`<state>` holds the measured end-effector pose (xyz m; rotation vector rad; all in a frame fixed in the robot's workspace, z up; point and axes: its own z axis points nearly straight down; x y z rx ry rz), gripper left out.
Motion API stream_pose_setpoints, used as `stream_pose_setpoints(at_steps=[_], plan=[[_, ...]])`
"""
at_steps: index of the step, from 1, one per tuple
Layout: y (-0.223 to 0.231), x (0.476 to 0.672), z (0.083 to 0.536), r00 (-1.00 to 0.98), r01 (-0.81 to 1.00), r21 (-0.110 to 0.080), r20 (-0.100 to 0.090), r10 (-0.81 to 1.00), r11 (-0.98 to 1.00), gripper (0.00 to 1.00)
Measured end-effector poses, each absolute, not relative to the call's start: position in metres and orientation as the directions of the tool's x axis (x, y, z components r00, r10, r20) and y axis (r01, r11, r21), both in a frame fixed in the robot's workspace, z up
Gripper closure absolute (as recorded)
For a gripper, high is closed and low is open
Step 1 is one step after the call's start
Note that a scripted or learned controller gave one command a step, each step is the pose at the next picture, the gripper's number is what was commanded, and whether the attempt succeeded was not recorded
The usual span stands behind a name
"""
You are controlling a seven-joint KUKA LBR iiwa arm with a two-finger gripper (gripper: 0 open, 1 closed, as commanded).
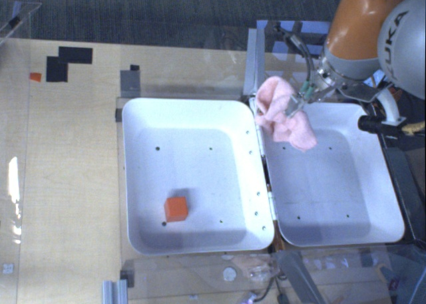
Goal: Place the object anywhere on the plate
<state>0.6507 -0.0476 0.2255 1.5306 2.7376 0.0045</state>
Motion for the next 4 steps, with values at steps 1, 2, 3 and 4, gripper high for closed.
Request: stream_pose_setpoints(at_steps=[1, 2, 3, 4], plan=[[-0.003, 0.643, 0.218, -0.816, 0.578, 0.004, -0.004, 0.578, 0.816, 1.00], [0.051, 0.638, 0.212, -0.977, 0.213, 0.004, -0.008, 0.213, 0.977, 1.00], [0.097, 0.632, 0.226, -1.000, 0.001, 0.004, -0.011, 0.001, 1.000, 1.00], [0.148, 0.621, 0.218, -1.000, -0.003, 0.004, -0.007, -0.003, 1.000, 1.00]])
